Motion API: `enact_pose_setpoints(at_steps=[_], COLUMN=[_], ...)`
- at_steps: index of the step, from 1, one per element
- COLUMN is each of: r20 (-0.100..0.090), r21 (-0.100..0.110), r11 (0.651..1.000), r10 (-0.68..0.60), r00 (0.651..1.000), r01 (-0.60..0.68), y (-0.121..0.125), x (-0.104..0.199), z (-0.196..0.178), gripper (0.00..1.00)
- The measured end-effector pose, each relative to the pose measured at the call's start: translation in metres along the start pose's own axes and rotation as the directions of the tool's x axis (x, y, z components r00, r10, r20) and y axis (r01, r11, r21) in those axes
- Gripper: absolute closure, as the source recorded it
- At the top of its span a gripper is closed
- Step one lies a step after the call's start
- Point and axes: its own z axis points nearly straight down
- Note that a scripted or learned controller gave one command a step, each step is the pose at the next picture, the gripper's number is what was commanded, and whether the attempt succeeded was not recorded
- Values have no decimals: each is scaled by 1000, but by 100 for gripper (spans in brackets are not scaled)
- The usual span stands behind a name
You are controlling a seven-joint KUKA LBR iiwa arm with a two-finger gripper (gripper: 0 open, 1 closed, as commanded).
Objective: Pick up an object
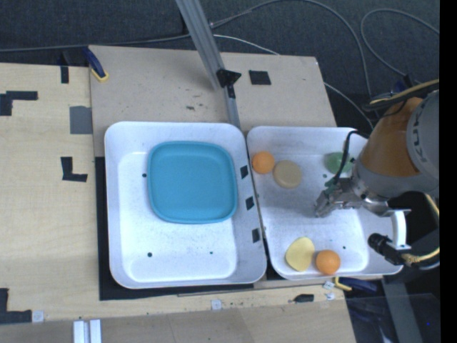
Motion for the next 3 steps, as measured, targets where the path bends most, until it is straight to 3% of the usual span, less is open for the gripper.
enact_pose_setpoints(at_steps=[1,2,3], r20=[2,1,-1], r21=[-6,-3,-1], r11=[1000,1000,1000], r10=[1,1,-4], r00=[1000,1000,1000], r01=[-1,-1,4], y=[1,1,-1], x=[-3,-3,57], z=[-62,-96,-94], gripper=[100,100,100])
